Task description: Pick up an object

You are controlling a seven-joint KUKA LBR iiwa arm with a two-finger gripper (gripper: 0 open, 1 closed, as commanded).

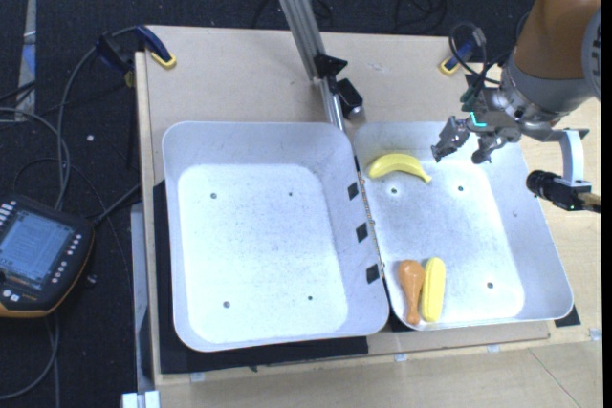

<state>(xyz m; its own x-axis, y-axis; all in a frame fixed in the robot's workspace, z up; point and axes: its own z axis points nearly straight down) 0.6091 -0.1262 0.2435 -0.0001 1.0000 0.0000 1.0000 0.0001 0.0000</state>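
The arm (559,33) is cut off by the right and top edges, so its base is out of sight. A handheld pendant (33,253) at the left is clipped by the edge, its screen too blurred to read. The orange item (411,287) is too small to identify

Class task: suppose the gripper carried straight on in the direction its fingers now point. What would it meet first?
The gripper points down, so most likely the bare floor of the right bin. The banana lies just left of that line; depth is hard to judge.
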